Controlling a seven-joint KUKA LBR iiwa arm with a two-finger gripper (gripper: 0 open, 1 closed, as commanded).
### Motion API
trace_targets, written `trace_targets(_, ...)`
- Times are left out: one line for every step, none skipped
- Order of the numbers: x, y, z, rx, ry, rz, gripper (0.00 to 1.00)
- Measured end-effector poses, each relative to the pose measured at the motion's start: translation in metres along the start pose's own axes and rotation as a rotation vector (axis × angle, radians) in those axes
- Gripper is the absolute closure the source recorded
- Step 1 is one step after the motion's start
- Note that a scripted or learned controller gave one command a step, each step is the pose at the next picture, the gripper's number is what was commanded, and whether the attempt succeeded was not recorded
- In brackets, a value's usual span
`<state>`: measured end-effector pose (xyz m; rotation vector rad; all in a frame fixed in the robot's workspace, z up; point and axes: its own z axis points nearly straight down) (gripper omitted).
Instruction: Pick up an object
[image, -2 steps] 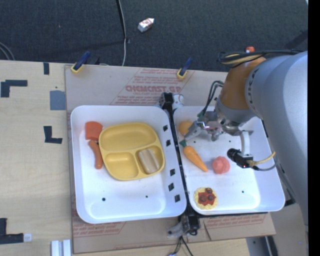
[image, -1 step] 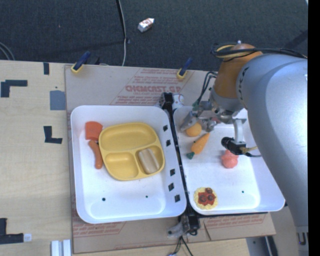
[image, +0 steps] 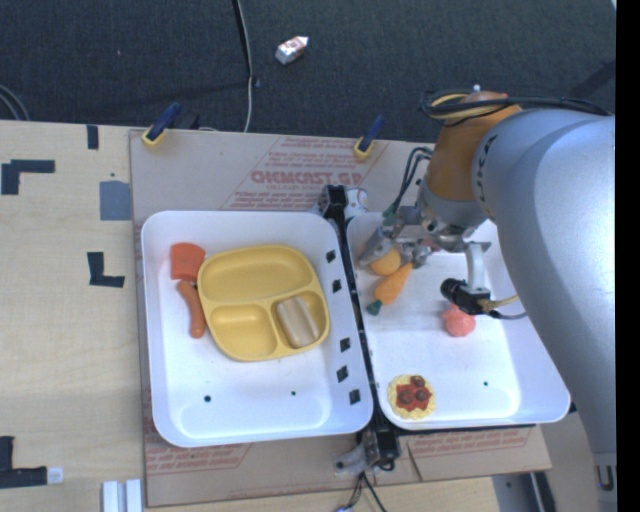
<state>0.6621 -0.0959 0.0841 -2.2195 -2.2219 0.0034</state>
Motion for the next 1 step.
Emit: trace_targets(0.0001,0.0006,-0.0109,0.000,0.000,-0.001,1.00)
